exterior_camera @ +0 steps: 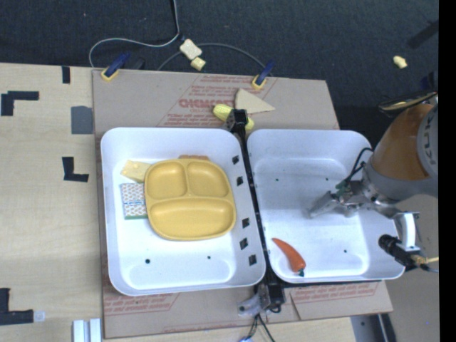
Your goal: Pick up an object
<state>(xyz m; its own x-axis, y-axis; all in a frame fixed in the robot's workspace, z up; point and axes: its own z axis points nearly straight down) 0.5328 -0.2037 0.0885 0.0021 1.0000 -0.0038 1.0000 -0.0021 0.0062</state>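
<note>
A red chili pepper [288, 254] with a green stem lies near the front edge of the right bin [299, 155]. My gripper [324, 205] reaches in from the right, low over the middle of that bin, up and to the right of the pepper and apart from it. In the left bin [114, 191] rests a yellow divided plate [190, 197], with a pale yellow wedge [133, 169] and a small patterned sponge [132, 200] at its left side.
The arm's grey body with its orange band [402, 155] overhangs the right bin's right edge. Black clips [242, 184] run along the seam between the bins. Yellow and tan scraps [239, 109] lie on the cardboard behind the bins, with a cable further back.
</note>
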